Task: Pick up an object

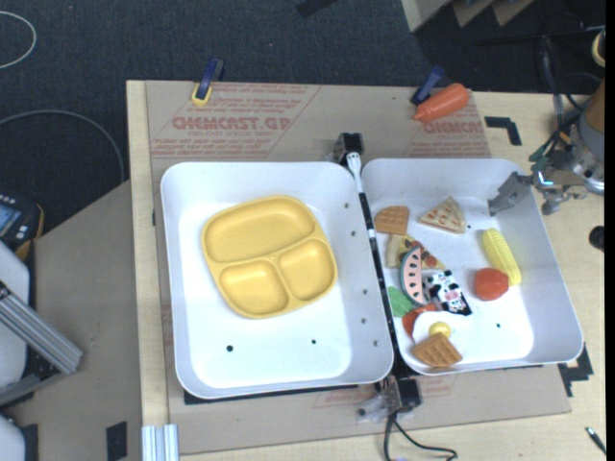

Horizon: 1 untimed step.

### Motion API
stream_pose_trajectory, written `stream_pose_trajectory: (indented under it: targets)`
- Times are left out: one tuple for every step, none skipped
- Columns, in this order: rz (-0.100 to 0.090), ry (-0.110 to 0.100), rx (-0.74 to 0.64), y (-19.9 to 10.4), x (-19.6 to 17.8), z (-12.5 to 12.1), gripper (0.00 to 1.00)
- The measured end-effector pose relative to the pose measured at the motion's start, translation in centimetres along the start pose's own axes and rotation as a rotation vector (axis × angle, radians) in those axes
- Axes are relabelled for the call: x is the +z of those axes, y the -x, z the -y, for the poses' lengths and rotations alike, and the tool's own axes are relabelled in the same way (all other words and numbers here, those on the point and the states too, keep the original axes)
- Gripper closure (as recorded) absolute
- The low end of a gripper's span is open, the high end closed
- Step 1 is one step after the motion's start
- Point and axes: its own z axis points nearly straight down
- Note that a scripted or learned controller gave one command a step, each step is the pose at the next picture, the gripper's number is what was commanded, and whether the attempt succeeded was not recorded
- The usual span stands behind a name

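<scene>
The right bin [538, 325] holds several toy foods: a yellow corn cob [501, 255], a red tomato [491, 283], a pizza slice [443, 216], a brown cookie [391, 221], a watermelon slice [414, 275], a black-and-white piece [446, 292] and a toast with an egg [439, 346]. My gripper [528, 198] hovers over the bin's far right corner, above and right of the corn. Its two grey fingers [504, 198] stand apart, open, with nothing between them.
The left bin [192, 334] carries a yellow divided plate [270, 254]. An orange clamp [442, 102] and a yellow-blue clamp [204, 84] sit on the cardboard's far edge. A black divider clip [352, 149] joins the bins. Cables hang at the far right.
</scene>
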Motion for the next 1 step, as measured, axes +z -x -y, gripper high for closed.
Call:
stream_pose_trajectory:
  targets:
    - [-0.001,-0.002,0.000,-0.76,5.66,0.85,0.00]
